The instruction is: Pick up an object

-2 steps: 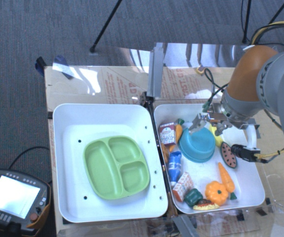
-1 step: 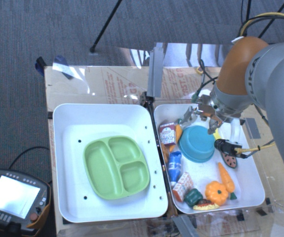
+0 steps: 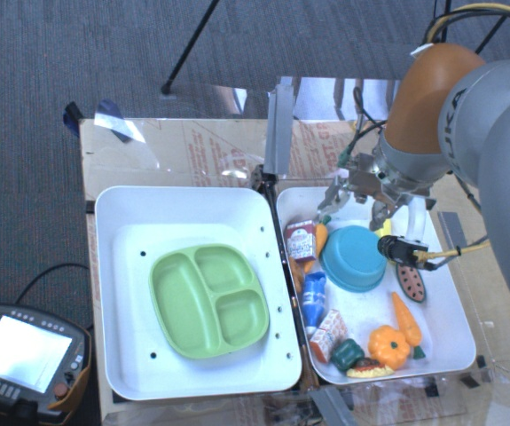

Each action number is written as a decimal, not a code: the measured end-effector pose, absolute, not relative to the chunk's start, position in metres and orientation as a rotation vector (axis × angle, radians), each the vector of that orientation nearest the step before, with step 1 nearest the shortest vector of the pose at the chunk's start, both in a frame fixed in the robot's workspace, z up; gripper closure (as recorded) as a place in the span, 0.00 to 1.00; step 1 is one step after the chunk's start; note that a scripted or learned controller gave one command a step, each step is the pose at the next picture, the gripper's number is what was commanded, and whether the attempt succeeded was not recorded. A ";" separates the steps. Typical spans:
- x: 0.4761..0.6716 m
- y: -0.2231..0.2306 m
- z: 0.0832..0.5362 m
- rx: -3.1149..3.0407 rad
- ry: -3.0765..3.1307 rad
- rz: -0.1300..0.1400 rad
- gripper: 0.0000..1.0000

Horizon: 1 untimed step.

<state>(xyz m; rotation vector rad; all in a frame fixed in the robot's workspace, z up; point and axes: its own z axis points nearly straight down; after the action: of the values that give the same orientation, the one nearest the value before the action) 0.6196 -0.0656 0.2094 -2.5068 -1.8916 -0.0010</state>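
1. Gripper point(image 3: 354, 204) hangs in the upper part of the right bin point(image 3: 457, 318), right of centre in the frame, below the grey arm point(image 3: 481, 122) with its orange band point(image 3: 432, 91). Its two fingers stand spread apart with nothing between them, so it is released.
2. Blue bowl point(image 3: 355, 257) sits just below the gripper in the picture, at the middle of the right bin; the fingertips are close above its upper rim, and I cannot tell whether they touch it.
3. Red packet point(image 3: 300, 240) lies at the bowl's left, against the bin's left wall, lower left of the gripper.
4. Blue bottle point(image 3: 313, 296) lies below the red packet, and a small red-and-white carton point(image 3: 327, 335) lies below that, toward the bin's lower left.
5. Orange pumpkin-like toy point(image 3: 389, 345) rests near the bin's lower edge, with a carrot point(image 3: 405, 316) just above it and a dark green piece point(image 3: 346, 353) at its left.
6. Watermelon slice point(image 3: 411, 282) lies right of the bowl.
7. Left bin point(image 3: 126, 211) holds a green divided plate point(image 3: 208, 300), well apart from the gripper.
8. Both bins rest side by side on the bench point(image 3: 175, 149).
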 end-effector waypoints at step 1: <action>0.517 -0.096 0.099 -2.523 -1.850 0.019 0.00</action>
<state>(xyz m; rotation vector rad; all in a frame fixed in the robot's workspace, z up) 0.5172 -0.0960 0.0986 -2.5234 -1.8499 0.0192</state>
